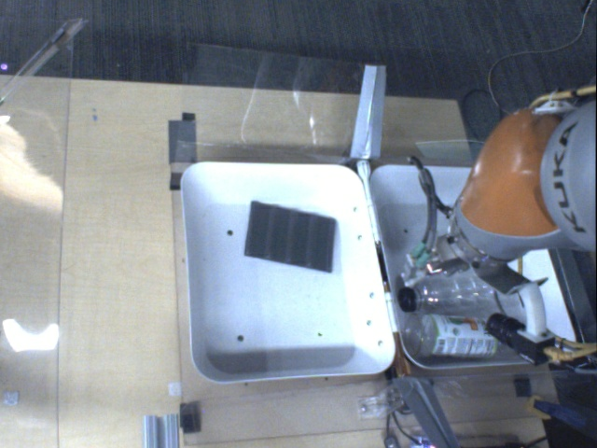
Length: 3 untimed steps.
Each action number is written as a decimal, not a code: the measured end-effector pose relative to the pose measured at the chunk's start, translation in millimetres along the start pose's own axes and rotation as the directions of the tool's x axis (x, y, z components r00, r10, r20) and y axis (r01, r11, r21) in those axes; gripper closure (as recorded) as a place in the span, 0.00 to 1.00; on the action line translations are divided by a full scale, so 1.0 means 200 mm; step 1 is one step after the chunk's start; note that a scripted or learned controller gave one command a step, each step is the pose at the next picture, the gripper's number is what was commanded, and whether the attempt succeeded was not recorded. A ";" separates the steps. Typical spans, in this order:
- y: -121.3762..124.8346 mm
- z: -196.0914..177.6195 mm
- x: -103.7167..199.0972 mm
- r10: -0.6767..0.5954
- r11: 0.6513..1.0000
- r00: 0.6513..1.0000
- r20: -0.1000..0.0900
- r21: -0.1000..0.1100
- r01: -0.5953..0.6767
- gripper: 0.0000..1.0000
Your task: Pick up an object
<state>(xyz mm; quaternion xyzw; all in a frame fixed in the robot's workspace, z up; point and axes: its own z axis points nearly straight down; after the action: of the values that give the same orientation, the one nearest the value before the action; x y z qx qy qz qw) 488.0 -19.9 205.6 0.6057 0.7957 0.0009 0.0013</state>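
The arm [532, 180], with its orange band, is seen lowered into the right bin [396, 217]. The jaws are hidden under the wrist, so whether they are wide or closed cannot be told. A clear plastic bottle [448, 295] with a black cap is seen lying just beneath them, a labelled bottle [457, 336] just below that. Well to their left, a dark ribbed pad [290, 236] is seen lying flat in the left bin [210, 278] on the bench [112, 250].

floor [233, 12]: dark grey carpet | bench [112, 250]: pale wood | clear panels [280, 101] upright at bench's far edge
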 end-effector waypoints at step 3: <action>0.02 0.55 -0.41 -0.088 0.996 0.996 0.001 -0.002 0.088 0.00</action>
<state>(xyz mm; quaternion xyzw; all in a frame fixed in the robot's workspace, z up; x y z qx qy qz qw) 513.9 -97.0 94.9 0.5700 0.8217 0.0015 0.0024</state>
